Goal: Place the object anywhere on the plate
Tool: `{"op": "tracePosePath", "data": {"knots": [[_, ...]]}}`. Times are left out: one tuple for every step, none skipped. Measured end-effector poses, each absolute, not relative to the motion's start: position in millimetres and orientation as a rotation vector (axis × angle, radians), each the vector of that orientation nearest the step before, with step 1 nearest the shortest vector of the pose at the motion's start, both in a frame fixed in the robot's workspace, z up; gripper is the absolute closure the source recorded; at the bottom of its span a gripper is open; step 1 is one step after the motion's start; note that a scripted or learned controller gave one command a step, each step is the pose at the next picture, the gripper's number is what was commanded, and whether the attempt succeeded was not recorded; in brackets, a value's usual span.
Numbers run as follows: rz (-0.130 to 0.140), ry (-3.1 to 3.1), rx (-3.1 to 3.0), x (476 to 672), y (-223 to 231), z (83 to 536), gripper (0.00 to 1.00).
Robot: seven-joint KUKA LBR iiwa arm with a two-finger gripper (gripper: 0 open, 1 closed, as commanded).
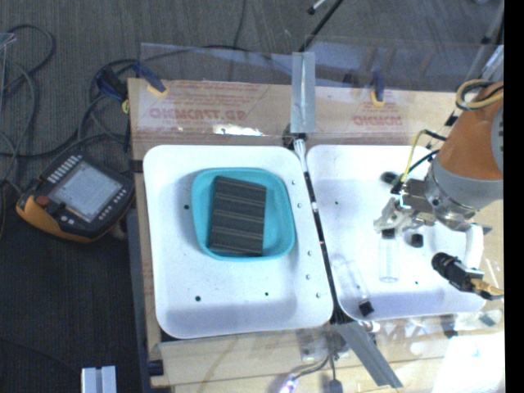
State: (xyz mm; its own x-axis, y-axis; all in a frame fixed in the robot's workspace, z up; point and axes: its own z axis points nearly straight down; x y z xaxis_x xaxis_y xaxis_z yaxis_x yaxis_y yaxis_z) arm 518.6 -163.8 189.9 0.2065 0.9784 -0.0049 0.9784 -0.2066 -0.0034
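Observation:
A dark grey ridged block [237, 215] lies flat in the middle of the teal plate [200, 196], which sits in the left bin [173, 289]. My gripper [403, 228] hangs low over the middle of the right bin [352, 178], far to the right of the plate and block. Nothing shows in its grasp. A small clear tube [389, 262] lies on the bin floor just below the gripper.
A clear item with a black cap [357, 291] lies near the right bin's front left corner. The ridge where the two bins meet [315, 219] runs between the gripper and the plate. A teach pendant [78, 196] rests on the floor left of the bench.

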Motion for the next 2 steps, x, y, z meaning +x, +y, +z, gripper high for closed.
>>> {"op": "tracePosePath", "data": {"knots": [[-0.009,1.978,2.440,518.6,-164,190,0.00],[-0.005,2.133,2.304,496.1,-220,263,0.00]]}}
